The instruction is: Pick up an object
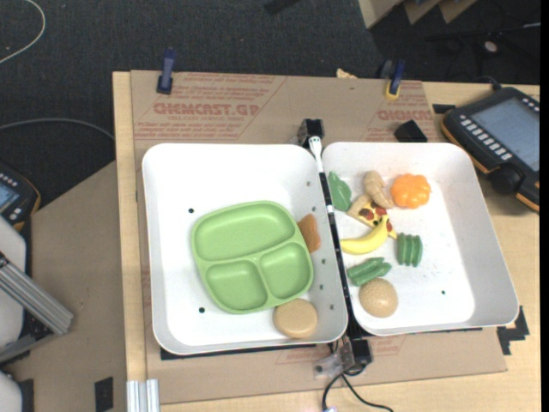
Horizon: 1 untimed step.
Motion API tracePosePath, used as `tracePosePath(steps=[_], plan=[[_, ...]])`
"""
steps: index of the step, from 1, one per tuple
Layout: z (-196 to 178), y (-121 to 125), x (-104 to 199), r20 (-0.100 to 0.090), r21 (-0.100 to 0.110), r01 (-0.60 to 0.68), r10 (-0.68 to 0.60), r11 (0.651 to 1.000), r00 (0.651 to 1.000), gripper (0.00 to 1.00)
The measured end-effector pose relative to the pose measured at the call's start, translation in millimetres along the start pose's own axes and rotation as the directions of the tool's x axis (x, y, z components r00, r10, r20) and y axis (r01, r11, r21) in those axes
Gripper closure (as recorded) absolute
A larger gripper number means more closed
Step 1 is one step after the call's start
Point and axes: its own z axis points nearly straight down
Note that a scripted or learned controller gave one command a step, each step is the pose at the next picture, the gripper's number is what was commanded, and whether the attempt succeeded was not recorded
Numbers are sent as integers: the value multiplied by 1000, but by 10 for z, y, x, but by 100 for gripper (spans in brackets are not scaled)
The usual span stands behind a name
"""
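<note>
Several toy foods lie in the right bin [455,230]: an orange pumpkin-like piece [410,190], a beige ginger-shaped piece [373,184], a pizza slice [369,213], a yellow banana [364,243], a green leaf [340,191], a green pepper [409,250], a green pod [369,270] and a tan round bun [378,298]. In the left bin [171,230] a green divided plate [251,255] lies with a tan cookie [296,318] at its near right corner and a brown piece [310,232] at its right edge.
The bins rest on a cardboard sheet [214,110] held by blue clamps [165,71]. A black handheld pendant [502,136] lies at the far right. Cables run at the bins' front edge [347,367].
</note>
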Motion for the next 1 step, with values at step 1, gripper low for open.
tracePosePath(steps=[1], plan=[[2327, -396, 760, -14, 32, 0, 0, 999, 1000, 100]])
